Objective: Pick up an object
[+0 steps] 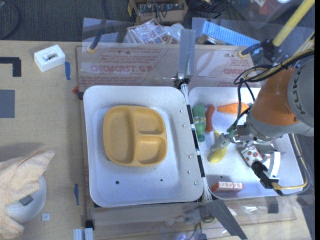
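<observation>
Gripper [223, 143] hangs low in the right bin [295, 181], over a yellow object [217, 156]; whether its fingers are released or clenched cannot be told; yellow tray [135, 135] fills the left bin [95, 134]

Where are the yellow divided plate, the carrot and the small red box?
yellow divided plate [134, 135]: camera view, middle divider.
carrot [231, 109]: camera view, orange body.
small red box [228, 186]: camera view, top face.

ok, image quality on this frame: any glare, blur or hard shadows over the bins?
Camera view: even, soft lighting, no hard shadows in the left white bin; the yellow divided plastic plate is sharp; the clear plastic panels behind the bins catch pale reflections; small items under the grey-and-orange arm in the right white bin look soft.
</observation>
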Tool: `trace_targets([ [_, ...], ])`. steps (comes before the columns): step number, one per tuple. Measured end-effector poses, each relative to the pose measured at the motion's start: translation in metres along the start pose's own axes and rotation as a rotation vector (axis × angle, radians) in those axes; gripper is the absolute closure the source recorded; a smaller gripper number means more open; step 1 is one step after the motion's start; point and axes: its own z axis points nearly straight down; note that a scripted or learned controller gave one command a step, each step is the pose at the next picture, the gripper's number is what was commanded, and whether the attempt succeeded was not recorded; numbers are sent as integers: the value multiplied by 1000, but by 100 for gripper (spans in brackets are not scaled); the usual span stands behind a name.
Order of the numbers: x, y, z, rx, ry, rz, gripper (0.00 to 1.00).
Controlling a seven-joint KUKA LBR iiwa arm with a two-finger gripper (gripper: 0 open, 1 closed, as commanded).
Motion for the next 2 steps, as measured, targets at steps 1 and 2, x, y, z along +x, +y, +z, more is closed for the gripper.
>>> trace_targets([
  [1,-3,1,-8,-1,-1,6,100],
  [2,25,48,-111,12,-2,11,100],
])
